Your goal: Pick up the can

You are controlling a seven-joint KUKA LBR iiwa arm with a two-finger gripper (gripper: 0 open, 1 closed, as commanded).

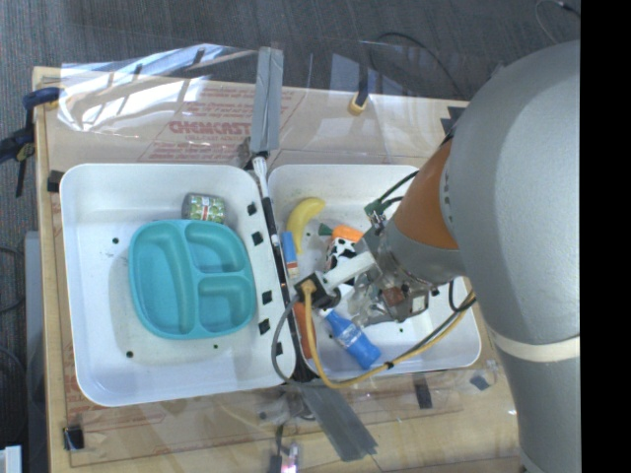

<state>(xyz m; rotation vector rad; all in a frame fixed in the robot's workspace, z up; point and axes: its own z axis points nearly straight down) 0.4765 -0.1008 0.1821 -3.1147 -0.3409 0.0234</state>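
End effector (367, 302): set low inside the right bin (449, 355), roughly at its middle, below the arm's orange band (426, 210). It is partly hidden by the wrist and by clear and metal hardware; whether it is open, closed or gripping anything cannot be told. A yellow cable (414, 353) loops from the wrist along the bin's near edge.

Arm (523, 235): large grey body entering from the right, covering the right part of the right bin.

Right bin contents, from the end effector outward:
- Black-and-white patterned item (344, 255), just up-left of the end effector; contact cannot be judged.
- Small orange item (346, 235), just above the patterned item.
- Blue bottle-like item (351, 339), lying tilted, just below-left of the end effector.
- Orange stick-shaped item (305, 331), lying along the bin's left side.
- Banana (303, 216), yellow, curved, in the upper left part of the bin.
- Small green piece (323, 230), just right of the banana.
- Slim blue-and-orange item (290, 256), lying beside the left wall, below the banana.

Left bin (89, 294) contents:
- Can (203, 206): green patterned label, lying on its side in the upper middle of the left bin, close to the top edge of the tray, well apart from the end effector and across the divide between the bins.
- Tray (191, 277): turquoise, compartmented, lying flat at the bin's centre.

Surface (177, 116): brown board with red printing, carrying both bins side by side; clear plastic sheet (138, 82) lies along its far edge.
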